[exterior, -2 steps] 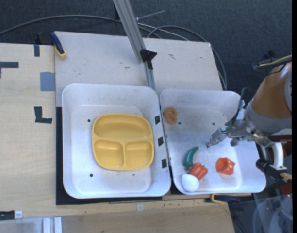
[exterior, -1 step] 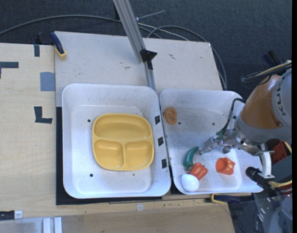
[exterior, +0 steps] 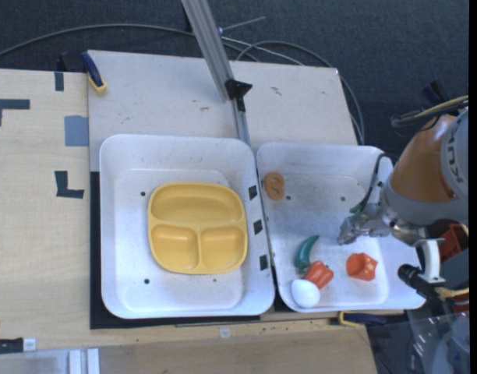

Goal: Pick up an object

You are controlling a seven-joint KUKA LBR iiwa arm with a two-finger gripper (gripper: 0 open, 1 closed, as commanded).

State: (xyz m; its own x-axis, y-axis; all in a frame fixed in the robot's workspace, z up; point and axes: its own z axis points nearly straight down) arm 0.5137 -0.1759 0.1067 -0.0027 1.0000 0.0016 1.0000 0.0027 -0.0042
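Arm (exterior: 429,170) enters right bin (exterior: 324,158) from 3 o'clock; gripper (exterior: 352,232) low, finger state unclear. Orange piece (exterior: 362,266) at its 5 o'clock, apart. Open floor toward 11 o'clock.

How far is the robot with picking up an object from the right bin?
Done: the gripper is low inside the right bin. In hand: nothing shows between its fingers. Left: grasping and lifting. The orange toy lies just below it, while the green pepper, red toy, white egg and round cookie lie on the bin floor.
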